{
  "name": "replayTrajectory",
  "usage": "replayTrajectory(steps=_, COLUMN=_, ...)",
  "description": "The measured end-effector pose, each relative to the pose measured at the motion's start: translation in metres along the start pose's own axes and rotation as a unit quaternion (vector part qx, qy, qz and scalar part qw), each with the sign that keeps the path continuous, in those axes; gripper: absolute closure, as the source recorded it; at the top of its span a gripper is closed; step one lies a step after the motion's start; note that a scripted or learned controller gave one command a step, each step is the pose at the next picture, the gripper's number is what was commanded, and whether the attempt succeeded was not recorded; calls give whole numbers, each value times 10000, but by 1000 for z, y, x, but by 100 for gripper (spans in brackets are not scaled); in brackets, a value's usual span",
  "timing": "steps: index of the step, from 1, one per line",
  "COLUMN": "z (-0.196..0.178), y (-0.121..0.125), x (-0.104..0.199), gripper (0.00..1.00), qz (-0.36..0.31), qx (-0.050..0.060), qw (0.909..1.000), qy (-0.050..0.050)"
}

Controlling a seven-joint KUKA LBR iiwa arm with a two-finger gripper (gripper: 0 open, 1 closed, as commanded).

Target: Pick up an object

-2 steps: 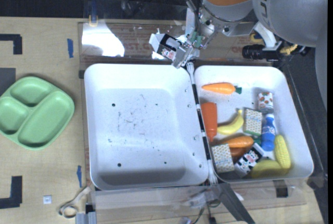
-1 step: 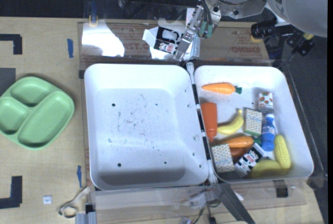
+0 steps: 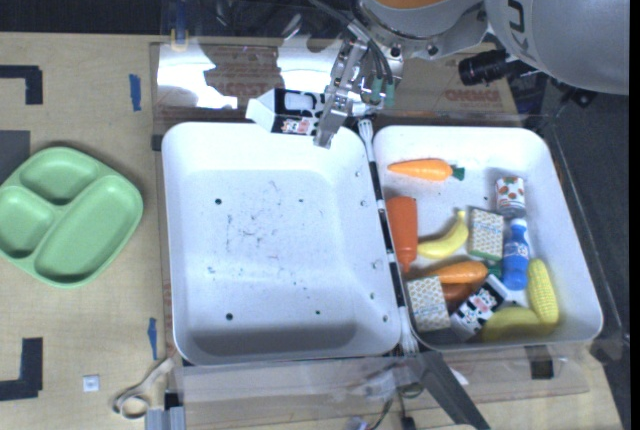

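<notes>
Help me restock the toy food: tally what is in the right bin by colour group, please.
Right bin, as far as the clutter lets me tell:
Orange (carrot, tall orange piece, lower orange piece): 3
Yellow (banana, corn, lemon-like piece): 3
Printed boxes, cans, bottle: 5
Total: 11

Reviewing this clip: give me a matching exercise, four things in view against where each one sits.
Things:
1. orange toy carrot with green top
2. yellow plastic corn cob
3. green divided plate
4. two-finger gripper

Places:
A. on the bench, left of both bins
B. right bin's far end
C. above the left bin's far rim
D. right bin's near right corner

Pairs: 1-B, 2-D, 3-A, 4-C
</notes>
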State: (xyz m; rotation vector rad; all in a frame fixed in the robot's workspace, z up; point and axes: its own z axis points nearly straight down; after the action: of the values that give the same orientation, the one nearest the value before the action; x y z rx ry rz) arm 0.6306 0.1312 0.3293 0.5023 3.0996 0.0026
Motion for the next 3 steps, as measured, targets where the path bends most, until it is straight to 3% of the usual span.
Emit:
replayTrajectory(steps=1, z=-2, y=57, x=7, gripper=100, qz=56, qx=-13, qw=10000, qy=-20)
replayTrajectory(steps=2, z=-8, y=70, x=-7, gripper=100, qz=-945, qx=-15, qw=9955, qy=-30)
replayTrajectory(steps=3, z=-16, y=99, x=1, gripper=100, qz=-1708, qx=-18, qw=9853, qy=-31)
